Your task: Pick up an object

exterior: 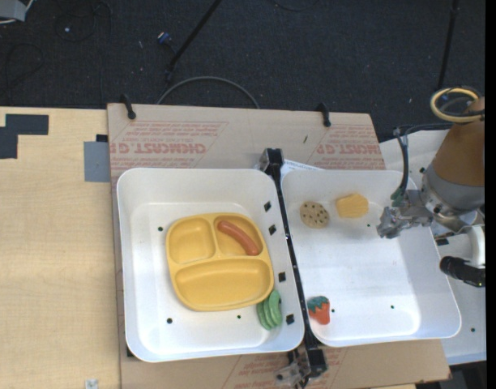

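The gripper (391,222) hangs over the right bin (426,318) near its 3 o'clock wall, and whether its fingers are spread or closed I cannot tell, nor can I see anything between them. The nearest things to take are a yellow block (352,206) and a speckled cookie (314,214), both toward 11 o'clock in that bin and lying close together; a strawberry (318,309) sits at 7 o'clock, close against the divider (285,241). The likely trouble: closing on the block may nudge the cookie beside it, and the flat cookie could slip out of a pinch. The strawberry, close to the wall, leaves little room for a finger on that side. The middle of the right bin is open floor, good for a straight approach. In the left bin (143,258), a yellow tray (220,280) holds a sausage (239,236), with a green piece (271,310) at its 5 o'clock corner
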### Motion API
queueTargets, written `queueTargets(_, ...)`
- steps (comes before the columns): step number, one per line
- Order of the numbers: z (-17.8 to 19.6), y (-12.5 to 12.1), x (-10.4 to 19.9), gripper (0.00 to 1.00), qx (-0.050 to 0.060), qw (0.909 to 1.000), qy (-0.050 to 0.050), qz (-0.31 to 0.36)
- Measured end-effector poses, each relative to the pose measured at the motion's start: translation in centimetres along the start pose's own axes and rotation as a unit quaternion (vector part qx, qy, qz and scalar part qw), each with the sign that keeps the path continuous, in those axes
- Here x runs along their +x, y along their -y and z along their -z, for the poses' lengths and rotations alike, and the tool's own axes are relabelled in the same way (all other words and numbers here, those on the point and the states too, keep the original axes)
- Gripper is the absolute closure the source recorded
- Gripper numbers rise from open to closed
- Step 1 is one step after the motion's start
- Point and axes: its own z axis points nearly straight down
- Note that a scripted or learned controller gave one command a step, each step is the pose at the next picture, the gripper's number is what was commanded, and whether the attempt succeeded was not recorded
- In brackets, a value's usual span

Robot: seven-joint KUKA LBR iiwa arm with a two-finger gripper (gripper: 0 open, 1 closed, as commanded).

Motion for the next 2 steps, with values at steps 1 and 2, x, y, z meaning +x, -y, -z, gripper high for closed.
queueTargets(1,6.3,-0.3,-0.3,1.00,-0.001,1.0000,0.000,0.000)
queueTargets(2,10.5,-0.3,-0.4,1.00,-0.001,1.0000,0.000,0.000)
